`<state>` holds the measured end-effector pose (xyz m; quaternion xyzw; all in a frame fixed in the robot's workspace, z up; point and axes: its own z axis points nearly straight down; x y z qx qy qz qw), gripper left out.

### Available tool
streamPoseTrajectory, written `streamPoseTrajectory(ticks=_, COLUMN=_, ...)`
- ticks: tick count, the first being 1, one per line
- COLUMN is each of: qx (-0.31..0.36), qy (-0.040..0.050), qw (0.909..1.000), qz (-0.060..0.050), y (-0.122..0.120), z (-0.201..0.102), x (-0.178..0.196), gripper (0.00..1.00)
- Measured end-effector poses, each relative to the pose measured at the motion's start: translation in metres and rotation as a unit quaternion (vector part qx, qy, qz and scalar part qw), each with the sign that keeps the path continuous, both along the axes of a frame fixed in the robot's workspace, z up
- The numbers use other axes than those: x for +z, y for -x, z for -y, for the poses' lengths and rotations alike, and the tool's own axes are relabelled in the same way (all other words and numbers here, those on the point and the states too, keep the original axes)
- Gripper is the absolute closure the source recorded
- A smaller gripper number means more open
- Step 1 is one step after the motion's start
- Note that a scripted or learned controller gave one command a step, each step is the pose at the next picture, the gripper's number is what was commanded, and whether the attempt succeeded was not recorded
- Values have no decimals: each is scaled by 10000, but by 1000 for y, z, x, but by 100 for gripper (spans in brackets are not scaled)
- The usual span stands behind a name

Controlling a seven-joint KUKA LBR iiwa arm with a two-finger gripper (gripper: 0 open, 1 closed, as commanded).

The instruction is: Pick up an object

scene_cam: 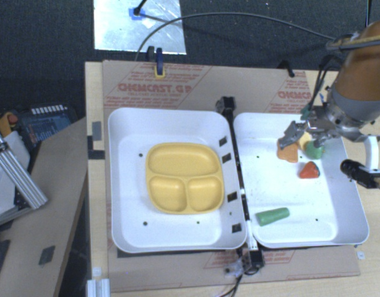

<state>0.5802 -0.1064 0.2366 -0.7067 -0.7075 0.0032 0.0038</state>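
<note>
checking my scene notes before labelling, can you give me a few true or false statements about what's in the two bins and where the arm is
1. The yellow three-compartment plastic tray lies in the left white bin. True.
2. The green cylinder-shaped object lies inside the yellow tray. False: it lies on the floor of the right white bin, near that bin's front-left corner.
3. The gripper is over the right bin, close to the orange block. True.
4. The small red cone-shaped object sits in the left bin. False: it sits in the right bin, below the gripper in the view.
5. The arm reaches over the yellow tray. False: it is over the right bin's far side.
</note>
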Motion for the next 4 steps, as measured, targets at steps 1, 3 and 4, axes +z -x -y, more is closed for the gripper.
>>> streamPoseTrajectory(ticks=1, qx=10, qy=7, qw=10000, qz=60, y=-2, z=0, x=6, gripper=0)
streamPoseTrajectory(ticks=3, qx=-3, qy=2, qw=10000, qz=38, y=3, z=8, x=-108, gripper=0)
streamPoseTrajectory(ticks=4, qx=0, qy=1, qw=10000, qz=39, y=3, z=8, x=-154, gripper=0)
